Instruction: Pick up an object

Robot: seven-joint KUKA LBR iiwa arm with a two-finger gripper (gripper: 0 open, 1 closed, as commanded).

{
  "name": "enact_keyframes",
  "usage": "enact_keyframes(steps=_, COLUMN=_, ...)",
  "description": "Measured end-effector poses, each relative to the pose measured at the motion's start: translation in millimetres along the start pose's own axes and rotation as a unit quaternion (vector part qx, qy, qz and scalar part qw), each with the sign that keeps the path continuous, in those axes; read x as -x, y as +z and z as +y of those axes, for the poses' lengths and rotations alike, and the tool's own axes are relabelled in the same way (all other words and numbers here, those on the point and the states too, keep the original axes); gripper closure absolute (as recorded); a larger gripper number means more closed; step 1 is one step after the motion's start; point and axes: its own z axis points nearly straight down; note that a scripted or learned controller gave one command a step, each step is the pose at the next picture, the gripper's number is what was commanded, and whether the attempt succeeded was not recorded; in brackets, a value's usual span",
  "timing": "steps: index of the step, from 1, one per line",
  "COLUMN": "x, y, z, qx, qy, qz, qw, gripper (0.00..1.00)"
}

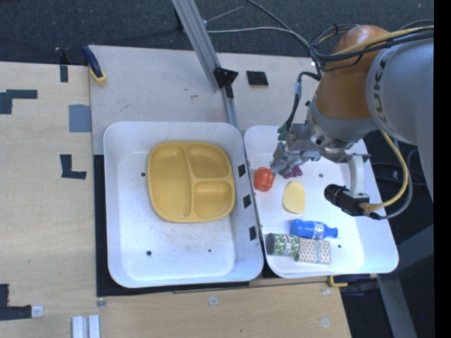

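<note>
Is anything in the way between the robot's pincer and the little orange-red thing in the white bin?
Nothing visible blocks it. The pincer hangs just right of the small orange-red rounded object, with bare floor of the right white bin between them. The pale yellow oval piece lies lower right, off that path.

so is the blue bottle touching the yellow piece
Apart. The camera view shows bare white bin floor between the blue bottle and the yellow piece.
</note>
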Motion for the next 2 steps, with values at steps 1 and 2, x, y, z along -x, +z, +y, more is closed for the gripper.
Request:
enact_keyframes(steps=1, x=-57, y=-7, z=-2, qx=0.001, qy=-0.001, qz=0.001, qw=1.0000, gripper=1.00)
enact_keyframes(steps=2, x=-116, y=-9, z=-14, qx=0.000, qy=-0.001, qz=0.000, qw=1.0000, gripper=1.00)
